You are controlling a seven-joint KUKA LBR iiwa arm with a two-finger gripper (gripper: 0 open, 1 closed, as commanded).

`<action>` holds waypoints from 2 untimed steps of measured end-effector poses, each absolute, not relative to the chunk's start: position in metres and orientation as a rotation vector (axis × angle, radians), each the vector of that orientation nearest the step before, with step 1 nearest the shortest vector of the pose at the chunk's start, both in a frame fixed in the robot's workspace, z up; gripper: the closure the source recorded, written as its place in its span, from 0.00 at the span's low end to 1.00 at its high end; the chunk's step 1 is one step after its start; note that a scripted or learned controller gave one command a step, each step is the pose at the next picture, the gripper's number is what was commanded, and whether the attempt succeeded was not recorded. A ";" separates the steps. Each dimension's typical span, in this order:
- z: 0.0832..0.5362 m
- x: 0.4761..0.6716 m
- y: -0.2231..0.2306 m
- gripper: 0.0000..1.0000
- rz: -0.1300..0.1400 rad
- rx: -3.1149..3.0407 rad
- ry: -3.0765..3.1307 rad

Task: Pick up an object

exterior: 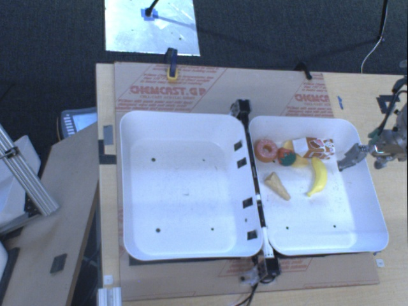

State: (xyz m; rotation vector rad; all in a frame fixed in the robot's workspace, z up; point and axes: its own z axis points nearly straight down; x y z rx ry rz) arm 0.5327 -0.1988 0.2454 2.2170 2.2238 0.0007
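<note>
A bench with two shallow white bins, seen from above at a slant. Nearest the camera, at about 7 o'clock from the frame's centre, the left bin (185, 247) presents a bare floor dotted with small holes. At about 4 o'clock the right bin (331, 238) has its near half equally bare. A black divider strip (253, 183) runs between the two where their rims meet.

Farther back in the right bin, the candidates for picking lie in a loose cluster. A pale wedge-shaped piece (278, 186) lies nearest. Just beyond it, at its 2 o'clock, is a yellow banana (317, 177). Behind those lie a brown doughnut (266, 150), a small red-and-green round item (288, 158) and a brown-and-white box-like toy (316, 148), the last three close together or touching.

At the 3 o'clock edge of the frame the gripper (352, 156) reaches over the right bin's far-right rim, near the banana's upper end; nothing shows between its tips, and it cannot be told whether it is released or clenched.

The step in hand appears to be the approach, no object yet lifted. The next move likely calls for travel toward 9 o'clock, then a descent onto one item; the banana lies closest and apart from the crowded trio
</note>
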 end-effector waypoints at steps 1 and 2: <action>0.167 0.569 -0.206 0.00 -0.001 2.214 2.230; 0.103 0.621 -0.206 0.00 0.001 2.212 2.228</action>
